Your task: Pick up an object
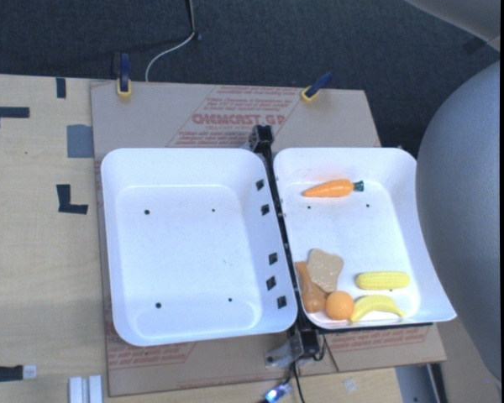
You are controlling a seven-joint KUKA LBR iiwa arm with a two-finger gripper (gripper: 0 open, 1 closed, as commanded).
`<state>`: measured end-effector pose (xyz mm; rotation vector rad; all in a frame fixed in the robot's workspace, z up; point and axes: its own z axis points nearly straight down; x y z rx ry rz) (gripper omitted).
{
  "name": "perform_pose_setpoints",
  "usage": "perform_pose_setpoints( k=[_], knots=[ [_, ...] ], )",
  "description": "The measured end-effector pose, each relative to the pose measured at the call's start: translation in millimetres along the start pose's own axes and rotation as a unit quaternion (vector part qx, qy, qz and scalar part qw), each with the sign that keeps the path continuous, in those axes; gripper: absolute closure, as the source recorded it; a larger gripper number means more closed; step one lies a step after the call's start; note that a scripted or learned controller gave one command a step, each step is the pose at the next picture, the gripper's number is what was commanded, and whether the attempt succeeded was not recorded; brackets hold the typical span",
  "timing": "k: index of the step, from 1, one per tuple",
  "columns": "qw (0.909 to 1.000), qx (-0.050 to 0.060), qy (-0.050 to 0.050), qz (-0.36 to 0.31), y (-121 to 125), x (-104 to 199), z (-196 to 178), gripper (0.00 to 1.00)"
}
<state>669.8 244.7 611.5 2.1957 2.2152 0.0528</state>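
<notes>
the right bin (403, 200) held a carrot (329, 189), corn (381, 280), banana (378, 309) and orange (339, 306); the gripper's state could not be told.

right bin (403, 225): carrot (329, 189) | corn (382, 280) | banana (376, 309) | orange (339, 306)

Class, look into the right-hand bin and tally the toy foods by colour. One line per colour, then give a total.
Orange: 2, the carrot and the orange ball
Yellow: 2, the corn cob and the banana
Tan or brown: 2, the bread slice and the brown piece partly under it
Total: 6
</notes>
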Motion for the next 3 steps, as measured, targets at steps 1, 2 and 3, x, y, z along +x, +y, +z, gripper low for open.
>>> perform_pose_setpoints(
  k=[1,2,3],
  knots=[
    [1.0,-0.009,0.003,0.0,2,2,-10,1.0],
    [0.9998,-0.019,0.006,0.0,4,3,-19,1.0],
    [0.9995,-0.031,0.009,0.0,6,5,-29,1.0]
  ],
)
